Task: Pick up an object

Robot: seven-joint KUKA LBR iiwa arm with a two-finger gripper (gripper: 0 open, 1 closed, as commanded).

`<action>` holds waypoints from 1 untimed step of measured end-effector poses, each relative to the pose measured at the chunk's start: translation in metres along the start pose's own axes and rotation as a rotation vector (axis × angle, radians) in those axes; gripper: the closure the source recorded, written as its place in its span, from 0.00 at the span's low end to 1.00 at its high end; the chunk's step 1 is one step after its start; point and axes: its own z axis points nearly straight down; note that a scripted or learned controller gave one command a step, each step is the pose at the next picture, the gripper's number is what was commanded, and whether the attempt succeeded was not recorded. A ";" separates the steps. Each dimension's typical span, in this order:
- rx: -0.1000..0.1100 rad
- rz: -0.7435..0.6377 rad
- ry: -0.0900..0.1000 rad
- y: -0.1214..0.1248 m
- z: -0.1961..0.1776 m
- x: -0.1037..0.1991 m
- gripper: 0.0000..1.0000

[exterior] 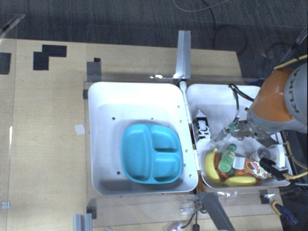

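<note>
My bench (43,143) is the biggest thing here, pale wood with two white bins sunk side by side into it. The left bin (103,105) holds one blue tray (151,153), three compartments, lying flat a little toward the near wall. The right bin (216,97) is crowded at its near end and bare at its far end.

My arm (279,100) comes in from the right and bends down over the right bin, the orange band sitting high above the wrist and the grey link beyond it running off the edge. The wrist tips downward and leftward, so my gripper (239,129) hangs low over the middle of that bin, just above the pile (the linkage is a dark tangle from this angle). I cannot tell how my gripper is set, nor whether it has anything.

Below it lie two bananas (211,166), curved along the near wall, and a green bottle (228,158) rests between them, tilted. An orange packet (251,168) lies just to the right of the bottle. A small black-and-white item (201,127) sits against the left wall.
</note>
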 end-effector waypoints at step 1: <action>-0.001 -0.071 0.002 -0.049 -0.001 -0.022 0.00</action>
